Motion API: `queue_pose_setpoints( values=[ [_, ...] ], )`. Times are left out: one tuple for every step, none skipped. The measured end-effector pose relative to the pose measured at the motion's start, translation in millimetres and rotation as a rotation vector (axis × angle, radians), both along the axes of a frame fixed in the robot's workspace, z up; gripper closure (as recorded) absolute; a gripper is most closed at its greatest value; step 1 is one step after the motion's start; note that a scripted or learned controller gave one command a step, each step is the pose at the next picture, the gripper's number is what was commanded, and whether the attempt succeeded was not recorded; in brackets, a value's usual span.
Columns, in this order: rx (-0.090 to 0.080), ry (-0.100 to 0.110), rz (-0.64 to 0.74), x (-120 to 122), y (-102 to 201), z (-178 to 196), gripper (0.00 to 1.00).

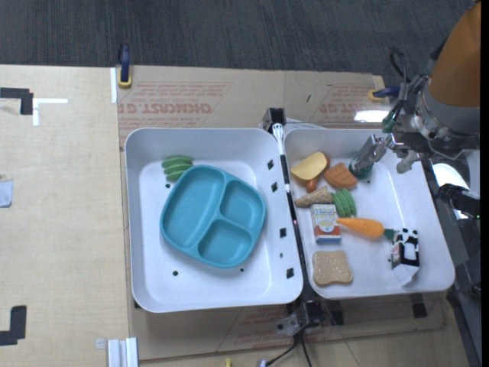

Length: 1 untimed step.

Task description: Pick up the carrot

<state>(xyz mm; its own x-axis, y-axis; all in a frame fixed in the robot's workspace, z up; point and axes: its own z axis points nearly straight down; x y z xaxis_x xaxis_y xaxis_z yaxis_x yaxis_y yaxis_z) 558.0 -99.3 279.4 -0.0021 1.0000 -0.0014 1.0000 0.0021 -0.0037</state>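
The carrot [361,225], orange with a green top pointing right, lies flat in the middle of the right bin [428,281]. My gripper [384,159] hangs over that bin's far right part, above and a little right of the carrot and well apart from it. Its fingers [367,157] stand open with nothing between them.
Around the carrot lie a green pepper [345,202], a small carton [326,224], a toast slice [332,267], a brown pastry [340,177], a yellow wedge [309,165] and a black-and-white toy [405,251]. The left bin [145,281] holds a blue divided plate [212,216] and a green pod [177,165].
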Motion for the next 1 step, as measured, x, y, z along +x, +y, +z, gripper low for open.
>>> queue_pose_setpoints(
  values=[
    [0.002, 0.000, 0.001, -49.6, -2.4, -129.0, 0.00]
  ],
)
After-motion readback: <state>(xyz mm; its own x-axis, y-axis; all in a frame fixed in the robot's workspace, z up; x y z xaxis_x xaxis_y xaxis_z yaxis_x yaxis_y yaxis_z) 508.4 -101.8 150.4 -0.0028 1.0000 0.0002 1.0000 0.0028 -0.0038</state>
